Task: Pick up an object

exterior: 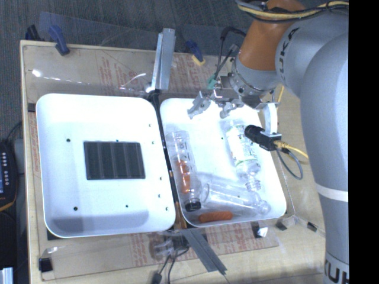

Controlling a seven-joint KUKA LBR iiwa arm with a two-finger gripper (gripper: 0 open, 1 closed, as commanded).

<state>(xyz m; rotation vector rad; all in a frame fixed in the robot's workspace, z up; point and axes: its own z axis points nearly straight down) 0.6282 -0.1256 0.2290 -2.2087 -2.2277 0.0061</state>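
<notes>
Wood bench on dark grey floor, 2 white bins. Left bin has dark ribbed pad. Right bin: clear bottles, orange item. Gripper over bin's far end, fingers spread, nothing betw. them.

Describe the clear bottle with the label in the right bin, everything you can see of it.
The bottle looks like clear plastic, with a white label bearing small green print wrapped around its middle. It lies on its side on the floor of the right bin, along the bin's right side, its length running from the far end toward the near one, where the narrower end seems to point. That end touches or overlaps other clear items piled in the near corner. The tool hangs above the bin's far end, apart from the bottle.
</notes>
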